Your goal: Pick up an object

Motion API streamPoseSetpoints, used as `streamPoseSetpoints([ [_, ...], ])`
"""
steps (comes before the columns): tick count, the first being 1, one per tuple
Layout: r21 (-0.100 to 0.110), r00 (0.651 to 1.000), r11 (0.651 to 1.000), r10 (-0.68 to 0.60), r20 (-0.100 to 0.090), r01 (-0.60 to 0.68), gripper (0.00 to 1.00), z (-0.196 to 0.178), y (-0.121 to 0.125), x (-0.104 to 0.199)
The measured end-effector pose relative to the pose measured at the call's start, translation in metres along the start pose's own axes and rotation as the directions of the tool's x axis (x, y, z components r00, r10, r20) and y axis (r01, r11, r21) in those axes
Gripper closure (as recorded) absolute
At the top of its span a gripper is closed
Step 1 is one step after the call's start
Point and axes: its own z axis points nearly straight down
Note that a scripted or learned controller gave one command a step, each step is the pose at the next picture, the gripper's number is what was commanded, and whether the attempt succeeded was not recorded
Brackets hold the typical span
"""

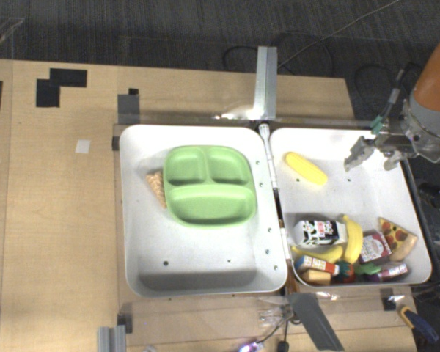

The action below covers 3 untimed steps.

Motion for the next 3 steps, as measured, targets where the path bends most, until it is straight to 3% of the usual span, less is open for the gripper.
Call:
streamPoseSetpoints([
  [1, -0.003, 0.979, 0.979, 0.206, -0.001, -0.206, 0.00, 0.149, -0.069, 0.025],
  [2, -0.010, 0.978, 0.978, 0.209, -0.002, -0.209, 1.00, 0.138, -0.066, 0.024],
  [3, 0.000, 0.996, 0.996, 0.089, 0.000, -0.089, 1.00, 0.059, -0.011, 0.079],
])
